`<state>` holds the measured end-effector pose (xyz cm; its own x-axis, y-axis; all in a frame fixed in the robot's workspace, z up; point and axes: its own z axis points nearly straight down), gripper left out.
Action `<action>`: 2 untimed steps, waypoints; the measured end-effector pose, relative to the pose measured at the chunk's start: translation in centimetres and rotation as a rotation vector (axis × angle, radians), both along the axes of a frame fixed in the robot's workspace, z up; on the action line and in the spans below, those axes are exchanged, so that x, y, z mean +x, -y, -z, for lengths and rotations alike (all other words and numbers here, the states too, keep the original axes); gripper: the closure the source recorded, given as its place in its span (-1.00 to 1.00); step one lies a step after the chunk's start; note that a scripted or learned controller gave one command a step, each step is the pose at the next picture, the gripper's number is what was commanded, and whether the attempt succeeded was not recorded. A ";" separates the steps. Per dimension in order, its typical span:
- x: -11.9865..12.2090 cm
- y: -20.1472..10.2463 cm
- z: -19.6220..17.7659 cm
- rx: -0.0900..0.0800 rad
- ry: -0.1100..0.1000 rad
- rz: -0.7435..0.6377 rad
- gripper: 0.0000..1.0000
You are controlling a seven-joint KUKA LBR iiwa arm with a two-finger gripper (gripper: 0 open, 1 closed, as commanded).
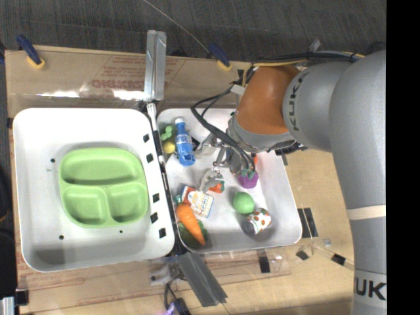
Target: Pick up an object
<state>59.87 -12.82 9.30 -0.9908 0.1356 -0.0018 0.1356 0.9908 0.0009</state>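
Camera view: metallic gripper above round green ball.

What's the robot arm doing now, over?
Gripper low in right bin, fingers unclear. Nothing seen held. Blue bottle, green ball, carrot close around.

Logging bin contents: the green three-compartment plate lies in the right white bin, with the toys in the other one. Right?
Not quite: the camera view shows the green three-compartment plate in the left white bin. The toys lie in the right white bin.
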 end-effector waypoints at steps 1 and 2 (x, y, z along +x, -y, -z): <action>0.1 -0.1 -1.1 -0.001 0.001 -0.007 1.00; 2.6 5.0 0.0 -0.002 0.002 -0.341 1.00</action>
